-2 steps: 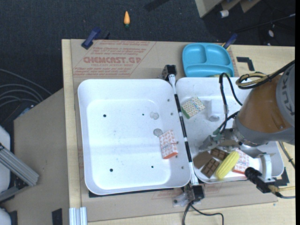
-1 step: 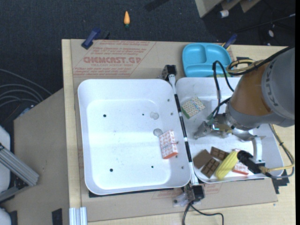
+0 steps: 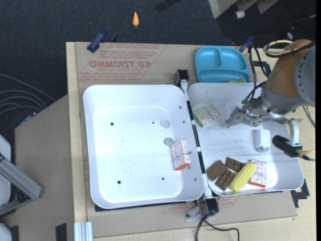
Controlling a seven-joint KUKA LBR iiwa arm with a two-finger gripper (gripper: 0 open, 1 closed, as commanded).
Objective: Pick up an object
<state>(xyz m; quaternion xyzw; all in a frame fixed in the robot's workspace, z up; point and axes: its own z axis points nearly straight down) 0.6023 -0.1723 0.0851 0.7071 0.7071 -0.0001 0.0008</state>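
Observation:
My gripper (image 3: 236,116) hangs over the upper middle of the right bin (image 3: 296,177), open, with nothing between its fingers. A pale patterned packet (image 3: 206,114) lies just left of it, a small gap away. Below and to the right of the gripper a white cylinder (image 3: 262,139) lies on the bin floor. Along the bin's near edge sit brown chocolate bars (image 3: 224,172), a yellow corn cob (image 3: 242,176) and a red-and-white packet (image 3: 259,173). In the left bin (image 3: 100,134) a red-and-white box (image 3: 180,154) rests near the right wall.
A blue divided tray (image 3: 222,64) stands behind the right bin. Two small grey discs (image 3: 166,125) lie in the left bin above the box. The grey and orange arm (image 3: 288,84) reaches in from the right. Cables run along the ridge between the bins.

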